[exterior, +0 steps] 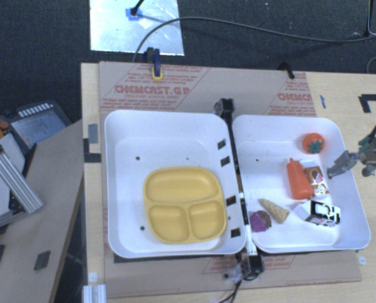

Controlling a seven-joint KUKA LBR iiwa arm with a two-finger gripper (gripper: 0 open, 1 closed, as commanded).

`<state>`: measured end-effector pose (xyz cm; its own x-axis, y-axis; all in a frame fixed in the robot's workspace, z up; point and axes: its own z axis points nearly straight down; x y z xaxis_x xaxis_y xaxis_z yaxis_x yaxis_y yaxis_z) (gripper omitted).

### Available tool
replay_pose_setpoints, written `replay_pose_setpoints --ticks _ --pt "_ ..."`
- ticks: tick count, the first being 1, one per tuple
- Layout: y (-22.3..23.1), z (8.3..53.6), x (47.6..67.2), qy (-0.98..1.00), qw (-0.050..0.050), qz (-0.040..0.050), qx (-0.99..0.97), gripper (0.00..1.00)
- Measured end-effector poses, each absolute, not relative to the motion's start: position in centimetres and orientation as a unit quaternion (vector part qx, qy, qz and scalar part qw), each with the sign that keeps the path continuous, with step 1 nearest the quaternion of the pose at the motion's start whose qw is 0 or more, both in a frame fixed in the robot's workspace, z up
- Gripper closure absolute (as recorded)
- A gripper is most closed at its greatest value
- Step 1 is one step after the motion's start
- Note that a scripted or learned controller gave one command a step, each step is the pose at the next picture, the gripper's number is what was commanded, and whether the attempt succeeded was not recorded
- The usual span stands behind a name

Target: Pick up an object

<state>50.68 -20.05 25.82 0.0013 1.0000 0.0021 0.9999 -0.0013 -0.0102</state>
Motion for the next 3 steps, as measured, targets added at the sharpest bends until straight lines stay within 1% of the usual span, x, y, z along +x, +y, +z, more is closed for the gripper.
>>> replay_pose_setpoints --ticks 1,2,3 --pt "-20.0 26.5 50.9 -0.708 -0.001 -0.0002 -0.706 0.0" --pt "-19.6 21.2 50.0 -0.707 0.001 0.0003 -0.707 0.0" --pt "-19.2 15.1 50.3 -0.708 0.001 0.0004 -0.707 0.0"
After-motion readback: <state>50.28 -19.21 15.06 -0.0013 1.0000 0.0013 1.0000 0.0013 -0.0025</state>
